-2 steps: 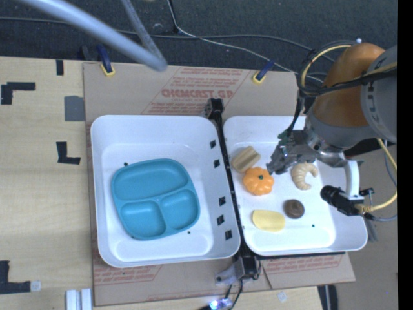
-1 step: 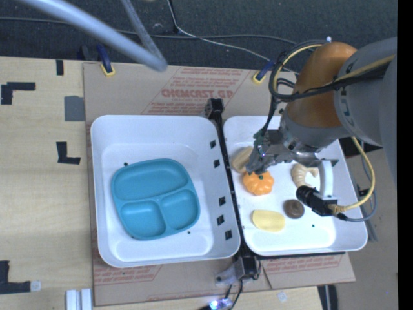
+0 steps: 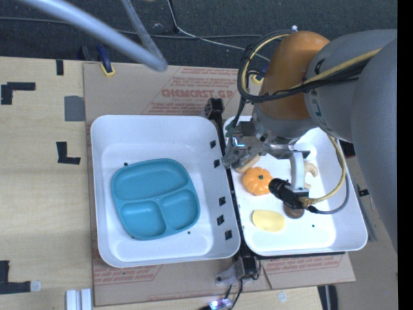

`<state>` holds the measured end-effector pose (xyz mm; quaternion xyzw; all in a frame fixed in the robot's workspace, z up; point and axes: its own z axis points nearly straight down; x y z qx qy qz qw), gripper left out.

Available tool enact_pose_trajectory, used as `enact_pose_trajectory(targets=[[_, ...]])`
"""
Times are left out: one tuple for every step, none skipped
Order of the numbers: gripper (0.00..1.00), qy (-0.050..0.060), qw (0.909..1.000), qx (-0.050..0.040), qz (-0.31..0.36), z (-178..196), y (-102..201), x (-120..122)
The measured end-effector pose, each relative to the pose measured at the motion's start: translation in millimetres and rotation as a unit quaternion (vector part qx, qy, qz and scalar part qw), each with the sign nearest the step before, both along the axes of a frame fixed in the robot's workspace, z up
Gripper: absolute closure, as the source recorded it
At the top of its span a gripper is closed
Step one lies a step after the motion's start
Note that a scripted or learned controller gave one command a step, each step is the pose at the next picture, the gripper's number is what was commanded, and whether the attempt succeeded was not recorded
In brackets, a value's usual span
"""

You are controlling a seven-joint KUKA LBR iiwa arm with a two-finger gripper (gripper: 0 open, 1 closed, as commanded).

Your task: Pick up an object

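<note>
Whether the gripper [image 3: 244, 150] is closed cannot be told; the orange pumpkin [image 3: 257, 181] could be knocked aside by an off-centre descent.

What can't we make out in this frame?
Camera view: the back half of the right bin is hidden under the arm, so anything lying there is unseen.
Camera view: the gripper sits at the orange object's edge; contact cannot be told.
Camera view: a pale object beside the wrist is partly covered, identity unclear.
Camera view: a grey bar at top left is blurred.
</note>
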<state>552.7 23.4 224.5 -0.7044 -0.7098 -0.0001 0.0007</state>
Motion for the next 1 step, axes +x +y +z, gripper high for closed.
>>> enact_pose_trajectory(targets=[[1.0,0.0,1.0,0.0002,0.0,8.7,55.4,10.6]])
